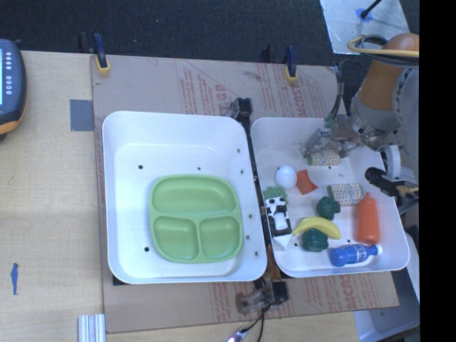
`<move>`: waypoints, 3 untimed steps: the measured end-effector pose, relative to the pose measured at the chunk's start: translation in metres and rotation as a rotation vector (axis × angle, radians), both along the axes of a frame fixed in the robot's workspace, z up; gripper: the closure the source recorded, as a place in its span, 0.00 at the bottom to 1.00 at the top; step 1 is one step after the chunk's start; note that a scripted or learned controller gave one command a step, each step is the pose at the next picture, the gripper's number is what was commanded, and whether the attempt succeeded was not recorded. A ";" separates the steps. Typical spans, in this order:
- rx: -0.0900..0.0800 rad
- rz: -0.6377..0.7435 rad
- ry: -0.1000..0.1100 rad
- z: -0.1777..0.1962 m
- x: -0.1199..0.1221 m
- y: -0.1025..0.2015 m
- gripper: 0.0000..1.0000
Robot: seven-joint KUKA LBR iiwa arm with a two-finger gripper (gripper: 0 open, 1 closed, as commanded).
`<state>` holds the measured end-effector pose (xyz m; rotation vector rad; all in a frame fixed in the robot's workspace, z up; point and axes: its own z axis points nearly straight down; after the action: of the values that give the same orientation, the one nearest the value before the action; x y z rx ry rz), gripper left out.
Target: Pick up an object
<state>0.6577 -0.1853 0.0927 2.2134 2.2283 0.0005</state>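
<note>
A pale wooden bench (pixel 43 212) carries a sheet of brown cardboard (pixel 178 84) printed with faint red lettering and pinned at its far edge by blue-and-yellow clamps (pixel 102 57). Beyond the bench the floor is dark carpet. A grey square of tape (pixel 81 115) sits on the wood left of the left bin, and a dark device with an orange rim (pixel 11 84) lies at the bench's left edge.

The left bin (pixel 121 148) is a shallow, glossy white plastic tray with rounded corners; inside lies a matte light-green divided plate (pixel 194 218) with three compartments.

The right bin (pixel 281 137) touches it along a black seam. Taking the white ball (pixel 286 176) as landmark: an orange-red block (pixel 306 182) lies just right of it, a black-and-white cow figure (pixel 277 212) below it, a green leafy piece (pixel 273 193) between ball and cow. Further right and below are a curved yellow banana (pixel 318 226), two dark green lumps (pixel 328 206), a speckled flat sponge-like pad (pixel 347 192), an orange bottle (pixel 368 219) and a blue bottle (pixel 353 254) lying flat.

The gripper (pixel 329 142) hangs up and right of the ball, above a second speckled pad (pixel 326 158); I cannot tell how its jaws stand or whether it grasps anything.
</note>
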 end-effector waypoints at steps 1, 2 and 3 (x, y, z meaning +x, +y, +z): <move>0.004 0.005 0.010 0.001 -0.053 0.092 0.00; -0.001 0.001 0.006 0.012 -0.051 0.085 1.00; -0.001 0.001 0.007 0.012 -0.051 0.085 0.00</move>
<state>0.6066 -0.1001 0.1048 2.2148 2.2329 -0.0084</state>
